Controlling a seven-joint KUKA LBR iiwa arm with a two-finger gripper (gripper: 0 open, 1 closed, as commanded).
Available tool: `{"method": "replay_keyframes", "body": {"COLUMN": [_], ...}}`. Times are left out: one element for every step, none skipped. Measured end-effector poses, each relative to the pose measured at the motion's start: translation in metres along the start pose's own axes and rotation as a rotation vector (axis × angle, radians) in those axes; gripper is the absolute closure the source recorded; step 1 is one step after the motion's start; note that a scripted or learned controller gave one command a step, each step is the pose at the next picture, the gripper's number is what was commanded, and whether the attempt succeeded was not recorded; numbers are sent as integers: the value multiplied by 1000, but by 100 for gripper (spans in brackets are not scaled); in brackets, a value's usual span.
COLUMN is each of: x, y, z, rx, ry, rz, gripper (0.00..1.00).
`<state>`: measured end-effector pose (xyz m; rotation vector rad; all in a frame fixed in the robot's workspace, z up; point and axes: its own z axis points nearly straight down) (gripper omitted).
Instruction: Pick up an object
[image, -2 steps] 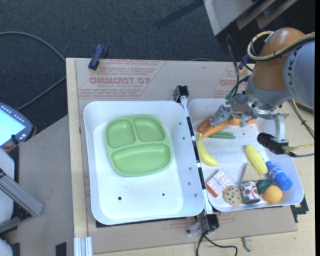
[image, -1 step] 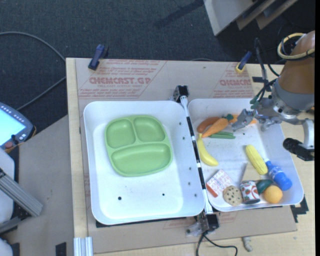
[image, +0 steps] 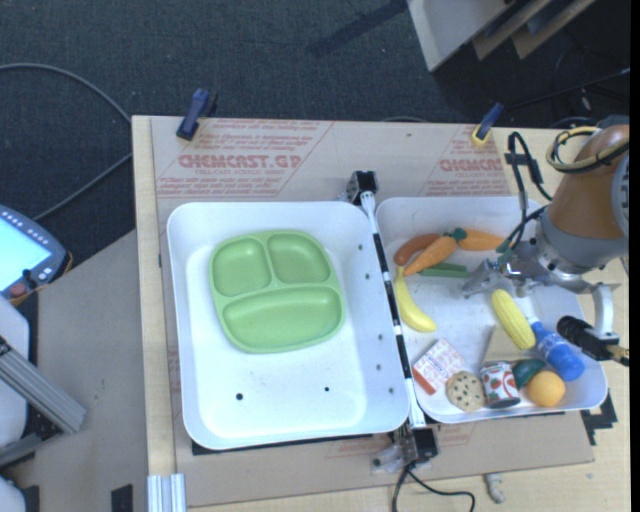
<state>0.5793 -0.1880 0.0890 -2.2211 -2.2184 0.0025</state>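
Desk (image: 300, 150) carrying two white bins side by side. Left bin (image: 200, 400): green divided plate (image: 278, 290). Right bin (image: 440, 215): two carrots (image: 440, 247) at far end, banana (image: 410, 308) along left wall, corn cob (image: 512, 318) mid-bin, blue bottle (image: 553, 350), orange (image: 546, 388), small can (image: 498, 384), cookie (image: 464, 390), red-and-white packet (image: 436, 364) near front. Pincer (image: 497, 277) low over right bin, between carrots and corn cob; open, nothing between fingers.
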Motion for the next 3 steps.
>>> {"method": "replay_keyframes", "body": {"x": [12,12,99], "y": [-34,-33,-13], "z": [5,-5,-96], "rx": [-1,-4,-6], "ry": [0,-1,0], "rz": [0,0,-4], "gripper": [0,100,100]}}
